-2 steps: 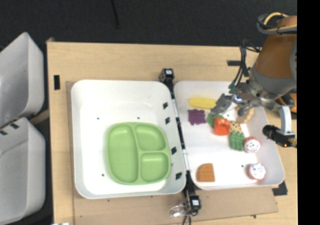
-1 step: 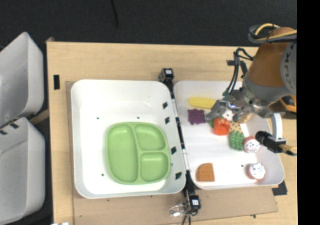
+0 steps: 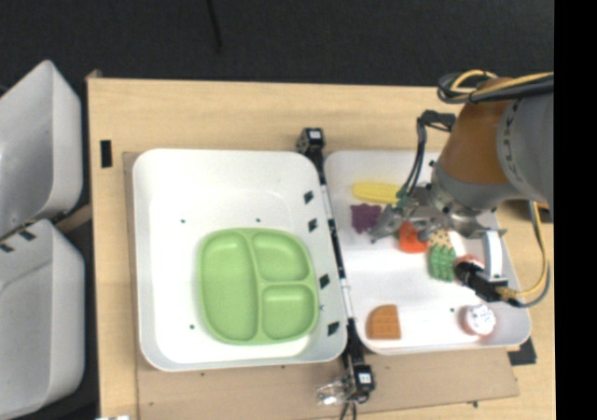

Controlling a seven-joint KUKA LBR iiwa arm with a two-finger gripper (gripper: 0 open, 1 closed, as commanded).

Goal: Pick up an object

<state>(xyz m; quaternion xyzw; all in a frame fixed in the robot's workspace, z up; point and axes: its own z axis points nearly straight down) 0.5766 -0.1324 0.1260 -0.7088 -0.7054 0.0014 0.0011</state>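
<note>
Down in the right bin we see the gripper hanging low among a small cluster of toy foods. An orange piece lies directly under it, touching or nearly touching its tip. A purple bunch of grapes sits just to the gripper's left in the view, and a yellow corn cob lies a little above and left of it. Just to the gripper's right and slightly below lies a green piece, with a small pale item beside it. Well below the gripper, near the bin's front wall, rest a brown waffle-like square and, further right, a round white disc. We cannot tell how far the gripper is open, nor whether it grips anything: the wrist and cables cover that spot. Far to the gripper's left, in the left bin, sits a green divided plate. Both bins rest on the wooden tabletop.
</note>
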